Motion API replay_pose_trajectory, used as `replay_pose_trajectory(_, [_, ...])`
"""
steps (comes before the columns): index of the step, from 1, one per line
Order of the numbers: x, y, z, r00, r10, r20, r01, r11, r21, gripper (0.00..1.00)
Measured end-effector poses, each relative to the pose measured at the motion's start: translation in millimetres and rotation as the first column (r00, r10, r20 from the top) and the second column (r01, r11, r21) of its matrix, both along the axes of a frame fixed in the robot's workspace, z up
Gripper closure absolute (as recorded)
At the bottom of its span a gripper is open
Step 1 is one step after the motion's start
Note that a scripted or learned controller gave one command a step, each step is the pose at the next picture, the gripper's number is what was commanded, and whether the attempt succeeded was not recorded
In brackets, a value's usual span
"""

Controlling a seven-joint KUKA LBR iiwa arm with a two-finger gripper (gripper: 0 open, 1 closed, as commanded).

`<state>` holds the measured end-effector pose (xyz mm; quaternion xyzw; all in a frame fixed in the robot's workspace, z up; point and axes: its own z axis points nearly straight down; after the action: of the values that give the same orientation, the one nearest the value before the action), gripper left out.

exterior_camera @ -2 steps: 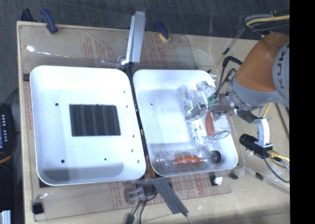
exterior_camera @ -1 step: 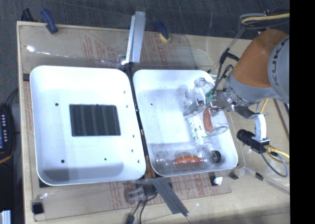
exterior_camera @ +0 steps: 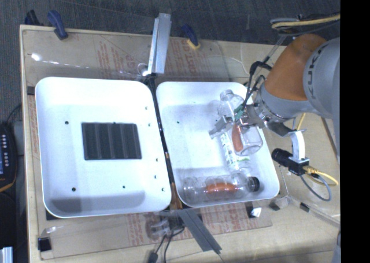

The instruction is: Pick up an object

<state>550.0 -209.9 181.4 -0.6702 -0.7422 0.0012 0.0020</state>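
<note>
My gripper [exterior_camera: 226, 124] is down in the right bin [exterior_camera: 185, 140], at its right-hand half, with the grey arm and its orange band [exterior_camera: 292, 74] behind it to the right. It sits among clear plastic items: a clear bottle [exterior_camera: 231, 103] just above it and a clear container with an orange-red piece inside [exterior_camera: 238, 138] just below and right of it. Another clear bottle with a reddish insert and a dark cap [exterior_camera: 219, 187] lies on its side along the bin's near wall. A dark ribbed rectangular block [exterior_camera: 111, 140] lies flat in the middle of the left bin [exterior_camera: 58, 106].
A metal bar [exterior_camera: 159, 45] stands at the back between the bins. Blue clamps [exterior_camera: 56, 23] hold the board's far edge. A black cable fitting with a yellow wire [exterior_camera: 292, 162] hangs beside the right bin's outer wall.
</note>
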Motion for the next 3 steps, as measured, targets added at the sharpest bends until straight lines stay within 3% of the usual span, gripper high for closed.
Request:
replay_pose_trajectory(2, [13.3,-0.6,-15.8,1.0,0.02,0.003,-0.02,1.0,-0.002,0.0])
replay_pose_trajectory(3, [38.4,6.2,-92.0,1.0,0.03,-0.003,-0.03,1.0,0.008,0.0])
